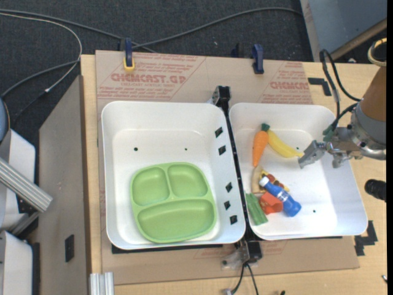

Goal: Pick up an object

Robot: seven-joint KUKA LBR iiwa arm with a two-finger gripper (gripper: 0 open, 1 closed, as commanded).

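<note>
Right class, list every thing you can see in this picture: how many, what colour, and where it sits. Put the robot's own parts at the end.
Shallow white plastic bins: two, white, side by side on the bench.
Green divided plastic plate: one, light green, in the left bin, near its front.
Orange toy carrot: one, orange with green top, right bin, by its left wall.
Yellow toy banana: one, yellow, right bin, beside the carrot.
Small mixed toys: a cluster, red, blue and green, right bin's front left.
Clamps: two, blue, on the board's far edge.
Gripper: one, grey, over the right bin, near the banana.
</note>
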